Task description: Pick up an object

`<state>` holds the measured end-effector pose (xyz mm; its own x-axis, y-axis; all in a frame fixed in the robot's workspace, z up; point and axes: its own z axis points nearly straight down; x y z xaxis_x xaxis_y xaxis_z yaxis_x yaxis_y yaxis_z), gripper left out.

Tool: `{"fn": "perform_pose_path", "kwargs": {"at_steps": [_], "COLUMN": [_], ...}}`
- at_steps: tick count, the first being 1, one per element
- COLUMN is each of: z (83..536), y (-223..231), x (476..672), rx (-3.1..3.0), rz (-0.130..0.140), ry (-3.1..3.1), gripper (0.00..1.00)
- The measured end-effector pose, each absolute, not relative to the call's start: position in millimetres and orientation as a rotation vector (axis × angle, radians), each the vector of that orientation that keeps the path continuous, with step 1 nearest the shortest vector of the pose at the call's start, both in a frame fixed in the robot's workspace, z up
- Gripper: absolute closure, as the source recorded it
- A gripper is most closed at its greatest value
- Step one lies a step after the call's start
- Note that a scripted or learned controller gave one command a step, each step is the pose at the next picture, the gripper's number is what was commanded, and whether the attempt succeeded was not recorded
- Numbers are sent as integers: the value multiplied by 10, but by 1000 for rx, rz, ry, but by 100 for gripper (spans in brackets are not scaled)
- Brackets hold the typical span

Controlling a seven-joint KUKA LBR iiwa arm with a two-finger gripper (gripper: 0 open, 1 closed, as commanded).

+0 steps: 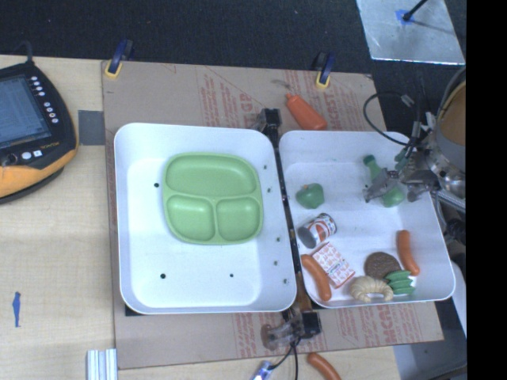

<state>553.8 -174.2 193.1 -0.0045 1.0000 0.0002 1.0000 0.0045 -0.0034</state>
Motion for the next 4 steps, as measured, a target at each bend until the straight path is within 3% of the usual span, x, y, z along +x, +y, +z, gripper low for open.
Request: {"fn": "perform_pose_path", "kwargs": {"at_steps": [1,2,3,4], "z": [1364,933,1973,1629], "y": [-2114,-2106,-1939,-2116], "x": [6232,6562,6363,6562], "rx": [-2214,-2214,-2217,-2216], "rz": [4,3,0,2], "ry": [-2225,-2226,-2226,-2226], "gripper": [0,0,0,0]}}
